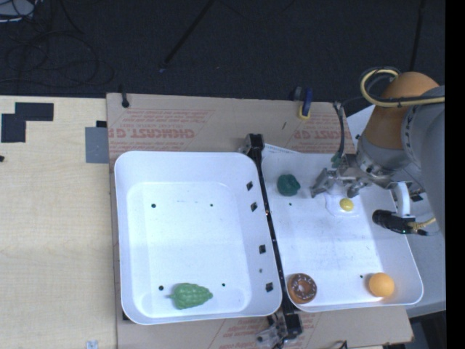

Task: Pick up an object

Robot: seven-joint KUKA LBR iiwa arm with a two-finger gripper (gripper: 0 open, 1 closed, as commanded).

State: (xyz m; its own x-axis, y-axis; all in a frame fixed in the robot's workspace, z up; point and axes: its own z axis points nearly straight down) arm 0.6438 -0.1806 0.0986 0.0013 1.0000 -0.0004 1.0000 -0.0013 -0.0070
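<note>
So a small yellow ball [346, 205] is sat on the floor of the right bin [327, 253], up near the far side, and the end effector [338, 183] is parked just above it. Its fingers are spread apart, one toward each side, and nothing is pinched between them. The yellow ball is seen just below the gap, whether it's being touched can't be told from here.

A dark green lump [288, 185] is found to the left of the end effector, close to the divider between the bins. At the near edge of the same bin, a brown round donut-looking thing [301, 288] is lying in the left corner and an orange ball [381, 285] in the right one.

Over in the left bin [145, 173], a bumpy light green object [190, 295] is resting by the near wall. Both bins are set on cardboard on the desk [51, 217].
</note>
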